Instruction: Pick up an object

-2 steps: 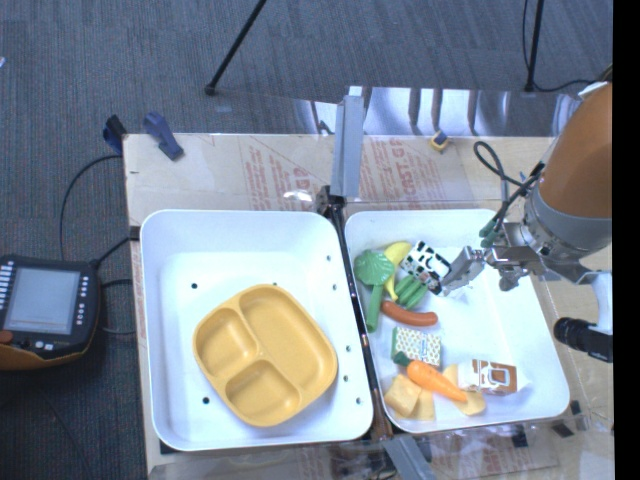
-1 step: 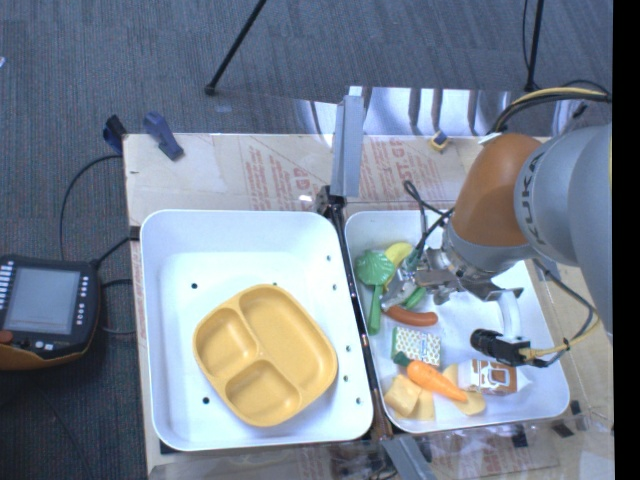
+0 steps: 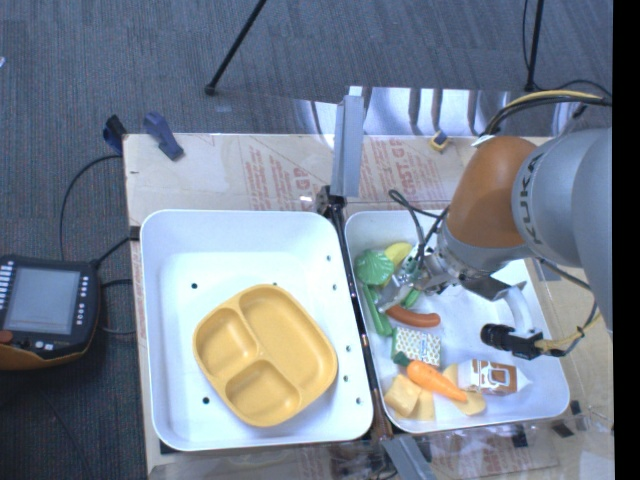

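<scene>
Hovering over right bin (image 3: 545, 363), fingers (image 3: 410, 286) touching sausage (image 3: 413, 318); opening unclear.

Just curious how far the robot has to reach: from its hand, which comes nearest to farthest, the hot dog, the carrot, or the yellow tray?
Measured from the hand in the camera view:
1. Hot dog, just below the hand in the right bin.
2. Carrot, lower in the same bin.
3. Yellow tray, in the left bin.

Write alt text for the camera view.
A grey arm's gripper reaches into the right white bin above a toy sausage, amid a carrot and green toy vegetables. The left bin holds a yellow divided plate.
</scene>
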Robot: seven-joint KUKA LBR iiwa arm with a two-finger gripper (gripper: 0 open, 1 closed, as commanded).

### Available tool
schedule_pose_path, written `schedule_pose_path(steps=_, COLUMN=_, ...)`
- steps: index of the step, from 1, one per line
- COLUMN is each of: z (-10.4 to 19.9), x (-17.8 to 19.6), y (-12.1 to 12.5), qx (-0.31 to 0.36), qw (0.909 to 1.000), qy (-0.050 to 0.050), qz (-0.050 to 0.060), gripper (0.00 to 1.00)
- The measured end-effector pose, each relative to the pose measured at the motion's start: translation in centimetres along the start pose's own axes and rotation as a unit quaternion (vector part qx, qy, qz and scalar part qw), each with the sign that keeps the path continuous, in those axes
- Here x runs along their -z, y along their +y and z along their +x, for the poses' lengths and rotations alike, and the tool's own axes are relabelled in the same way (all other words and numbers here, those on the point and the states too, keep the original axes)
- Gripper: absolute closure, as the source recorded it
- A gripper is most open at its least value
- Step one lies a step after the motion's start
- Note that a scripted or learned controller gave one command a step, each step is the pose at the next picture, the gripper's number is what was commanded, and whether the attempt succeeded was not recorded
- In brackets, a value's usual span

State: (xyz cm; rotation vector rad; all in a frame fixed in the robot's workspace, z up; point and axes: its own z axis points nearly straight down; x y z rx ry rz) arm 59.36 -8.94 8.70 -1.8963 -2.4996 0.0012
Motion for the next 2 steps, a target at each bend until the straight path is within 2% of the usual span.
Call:
schedule_pose_path(steps=1, z=-0.2, x=1.0, y=-0.1, qx=-0.004, qw=1.0000, qy=0.000, qz=0.000, gripper=1.00)
schedule_pose_path(steps=2, z=3.5, x=13.7, y=5.3, qx=-0.089, qw=0.9960, qy=-0.002, qz=-0.005, gripper=1.00)
